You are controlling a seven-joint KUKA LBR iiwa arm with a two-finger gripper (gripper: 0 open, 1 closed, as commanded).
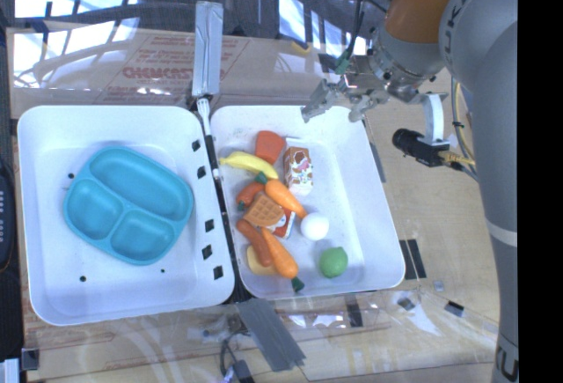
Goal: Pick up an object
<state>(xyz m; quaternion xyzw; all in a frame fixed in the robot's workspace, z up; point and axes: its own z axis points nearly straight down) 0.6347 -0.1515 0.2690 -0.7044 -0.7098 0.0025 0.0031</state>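
The right bin [374, 223] holds several toy foods: a yellow banana [247, 164], a red piece [269, 145], a small milk carton [298, 170], carrots [283, 195] [280, 256], a waffle [263, 212], a white egg [315, 227] and a green lime [332, 262]. My gripper [332, 109] hangs above the bin's far edge, up and right of the carton. Its two fingers are spread apart with nothing between them.
The left bin [44, 267] carries a blue divided plate [128, 203]. A grey strip [207, 51] rises at the back between the bins. My arm [466, 29] fills the upper right, with a black cable fitting [422, 146] beside the right bin.
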